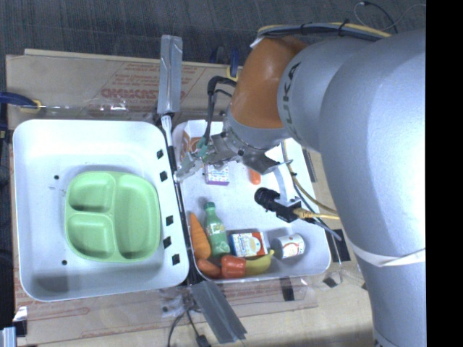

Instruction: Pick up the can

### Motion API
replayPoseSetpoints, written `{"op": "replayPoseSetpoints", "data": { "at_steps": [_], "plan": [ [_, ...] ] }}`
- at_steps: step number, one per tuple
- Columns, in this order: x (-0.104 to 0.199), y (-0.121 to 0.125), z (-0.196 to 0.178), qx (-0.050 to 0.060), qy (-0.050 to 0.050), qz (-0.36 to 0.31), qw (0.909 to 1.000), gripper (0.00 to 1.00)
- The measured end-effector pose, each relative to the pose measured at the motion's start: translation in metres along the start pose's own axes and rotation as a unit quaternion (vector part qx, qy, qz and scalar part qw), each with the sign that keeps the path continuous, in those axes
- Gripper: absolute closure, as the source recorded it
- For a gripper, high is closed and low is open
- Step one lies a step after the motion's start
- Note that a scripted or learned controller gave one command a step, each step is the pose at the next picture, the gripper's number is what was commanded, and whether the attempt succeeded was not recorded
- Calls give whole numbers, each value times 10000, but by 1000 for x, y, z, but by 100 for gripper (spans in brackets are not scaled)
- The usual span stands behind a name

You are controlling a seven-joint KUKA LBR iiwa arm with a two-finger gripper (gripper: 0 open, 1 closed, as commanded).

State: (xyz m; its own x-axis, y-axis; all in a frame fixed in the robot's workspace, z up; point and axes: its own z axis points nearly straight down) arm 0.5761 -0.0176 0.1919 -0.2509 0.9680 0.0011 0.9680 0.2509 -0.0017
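We see the grey arm with its orange band (pixel 264 85) reaching from the right over the right-hand shallow white bin (pixel 312 270), its claw (pixel 205 154) low at the bin's far left corner; whether the claw is apart or together we cannot tell. The small white-and-red cylindrical can (pixel 291 246) lies on its side near the bin's near right corner, well apart from the claw. Beside it we note a yellow banana (pixel 262 263), a red-labelled box (pixel 247 243), a green plastic bottle (pixel 215 229), an orange carrot (pixel 200 236) and a red pepper (pixel 233 266). The left-hand white bin (pixel 36 157) holds a pale green three-compartment tray (pixel 113 215).
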Motion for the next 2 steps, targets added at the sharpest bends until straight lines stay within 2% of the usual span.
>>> {"op": "replayPoseSetpoints", "data": {
  "at_steps": [1, 2],
  "plan": [
    [28, -73, 2, 19, 4, 939, 9956, 0],
    [18, -5, 2, 16, -2, 1414, 9900, 0]
  ]
}}
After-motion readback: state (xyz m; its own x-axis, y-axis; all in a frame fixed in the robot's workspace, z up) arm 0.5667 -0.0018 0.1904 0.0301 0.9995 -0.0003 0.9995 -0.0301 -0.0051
